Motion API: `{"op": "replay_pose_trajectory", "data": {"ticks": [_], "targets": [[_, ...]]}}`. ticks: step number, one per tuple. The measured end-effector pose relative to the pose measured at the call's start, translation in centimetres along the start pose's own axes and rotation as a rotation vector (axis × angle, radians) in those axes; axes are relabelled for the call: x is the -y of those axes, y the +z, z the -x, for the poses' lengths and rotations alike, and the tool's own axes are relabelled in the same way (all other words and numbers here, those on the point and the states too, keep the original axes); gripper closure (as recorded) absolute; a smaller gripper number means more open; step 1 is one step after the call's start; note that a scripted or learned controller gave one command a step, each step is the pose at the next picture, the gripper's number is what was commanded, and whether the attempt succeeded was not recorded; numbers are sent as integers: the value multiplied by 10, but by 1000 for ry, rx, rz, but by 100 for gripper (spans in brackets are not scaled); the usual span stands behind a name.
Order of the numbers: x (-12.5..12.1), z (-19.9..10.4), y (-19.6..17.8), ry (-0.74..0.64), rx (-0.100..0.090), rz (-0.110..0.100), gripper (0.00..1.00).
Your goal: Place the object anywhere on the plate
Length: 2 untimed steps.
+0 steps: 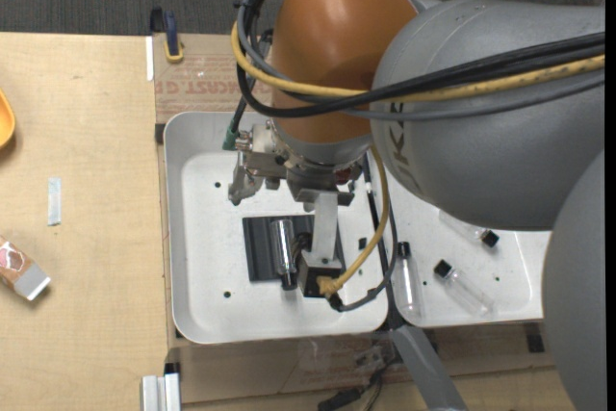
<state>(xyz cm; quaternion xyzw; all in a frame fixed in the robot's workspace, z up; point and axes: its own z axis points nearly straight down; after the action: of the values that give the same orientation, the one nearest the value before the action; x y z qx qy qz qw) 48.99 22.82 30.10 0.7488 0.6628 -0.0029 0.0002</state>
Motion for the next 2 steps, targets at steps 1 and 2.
{"op": "replay_pose_trajectory", "data": {"ticks": [1,2], "targets": [[-120,-14,17,702,-2,0,0],[-121,-11,9,706,1,-1,100]]}}
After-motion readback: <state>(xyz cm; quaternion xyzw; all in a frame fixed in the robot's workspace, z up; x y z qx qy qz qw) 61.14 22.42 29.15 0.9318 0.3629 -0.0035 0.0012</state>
